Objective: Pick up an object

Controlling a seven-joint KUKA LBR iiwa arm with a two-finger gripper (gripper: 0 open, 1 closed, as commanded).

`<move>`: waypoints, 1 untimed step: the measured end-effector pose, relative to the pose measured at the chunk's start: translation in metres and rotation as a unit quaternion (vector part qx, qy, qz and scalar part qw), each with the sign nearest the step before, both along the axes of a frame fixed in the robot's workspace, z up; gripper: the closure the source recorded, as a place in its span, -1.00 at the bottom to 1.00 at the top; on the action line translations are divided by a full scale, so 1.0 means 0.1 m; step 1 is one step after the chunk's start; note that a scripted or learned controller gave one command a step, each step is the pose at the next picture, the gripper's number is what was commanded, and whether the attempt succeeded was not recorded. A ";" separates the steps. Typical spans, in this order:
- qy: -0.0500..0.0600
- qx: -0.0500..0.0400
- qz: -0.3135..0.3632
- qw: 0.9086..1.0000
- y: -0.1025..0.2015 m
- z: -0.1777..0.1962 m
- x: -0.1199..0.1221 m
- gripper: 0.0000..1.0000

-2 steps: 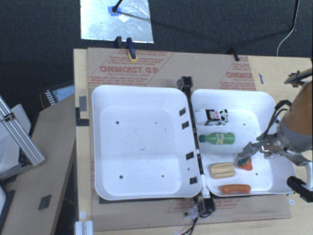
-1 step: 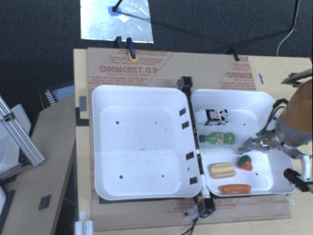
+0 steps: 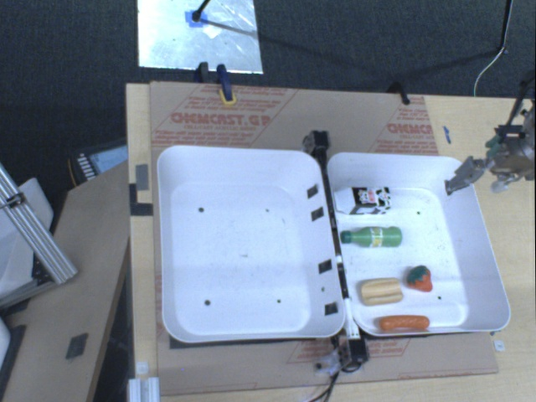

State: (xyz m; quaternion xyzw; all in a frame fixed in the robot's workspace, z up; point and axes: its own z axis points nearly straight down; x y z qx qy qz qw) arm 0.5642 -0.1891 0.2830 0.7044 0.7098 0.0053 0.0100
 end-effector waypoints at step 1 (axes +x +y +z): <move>0.011 0.004 0.000 1.000 0.03 -0.65 0.87 -1.00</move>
